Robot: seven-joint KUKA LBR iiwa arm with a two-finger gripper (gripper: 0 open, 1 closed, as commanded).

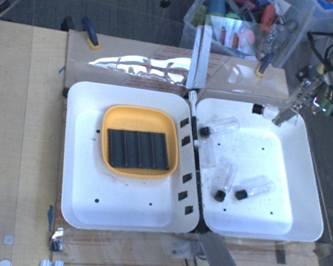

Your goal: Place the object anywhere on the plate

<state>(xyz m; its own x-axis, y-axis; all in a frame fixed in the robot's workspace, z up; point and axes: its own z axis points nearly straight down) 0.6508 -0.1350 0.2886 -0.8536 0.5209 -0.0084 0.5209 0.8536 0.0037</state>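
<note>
A yellow plate (113,121) with rounded corners sits in the left bin (76,196). A dark grey ribbed rectangular object (138,150) lies flat in the middle of the plate. My gripper (286,114) hangs over the far right corner of the right bin (276,226), well away from the plate. Just left of the gripper, a clear vial (267,111) with a black cap lies at the bin's back rim. I cannot make out whether the gripper touches that vial.
Several clear vials with black caps lie in the right bin, among them one (220,126) near the divider and two (226,180) (256,188) toward the front. A clear tub of colourful items (246,17) stands behind the bins.
</note>
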